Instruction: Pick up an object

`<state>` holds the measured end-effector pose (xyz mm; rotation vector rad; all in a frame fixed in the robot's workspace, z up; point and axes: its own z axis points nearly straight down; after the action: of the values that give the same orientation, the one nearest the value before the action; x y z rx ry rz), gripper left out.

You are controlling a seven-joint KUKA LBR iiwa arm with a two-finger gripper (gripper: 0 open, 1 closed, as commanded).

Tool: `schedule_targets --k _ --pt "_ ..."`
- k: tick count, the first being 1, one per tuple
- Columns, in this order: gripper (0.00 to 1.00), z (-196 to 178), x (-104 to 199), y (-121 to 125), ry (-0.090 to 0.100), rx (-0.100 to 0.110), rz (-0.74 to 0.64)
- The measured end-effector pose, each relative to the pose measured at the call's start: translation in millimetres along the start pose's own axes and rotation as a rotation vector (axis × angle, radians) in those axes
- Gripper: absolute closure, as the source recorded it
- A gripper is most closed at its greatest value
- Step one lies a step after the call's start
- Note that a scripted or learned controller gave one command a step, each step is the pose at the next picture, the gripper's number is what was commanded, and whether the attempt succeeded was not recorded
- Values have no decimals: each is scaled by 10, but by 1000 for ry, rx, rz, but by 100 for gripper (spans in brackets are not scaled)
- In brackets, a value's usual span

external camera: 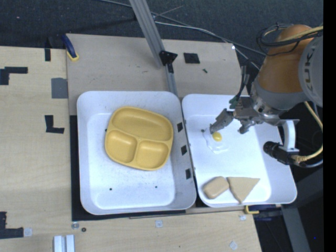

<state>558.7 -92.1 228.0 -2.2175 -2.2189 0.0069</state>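
In the right bin [278, 177] a small yellow round piece [216, 137] lies on a pale patch near the middle. Two tan pieces rest at the bin's front: a rounded one [214, 187] and a wedge-shaped one [243, 186], touching each other. My gripper [230, 128] hangs over the bin's upper middle, open, its fingers spread with nothing between them. The left fingertip [215, 127] sits just above and beside the yellow piece.
The left bin [92, 156] holds a yellow divided plate [139, 138]. A grey metal post [149, 28] slants up from the bench behind the bins. The arm's orange band [283, 62] and cables fill the upper right.
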Motion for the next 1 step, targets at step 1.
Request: schedule_targets --k 1 --pt "0 442 -24 15 -1 -1 0"
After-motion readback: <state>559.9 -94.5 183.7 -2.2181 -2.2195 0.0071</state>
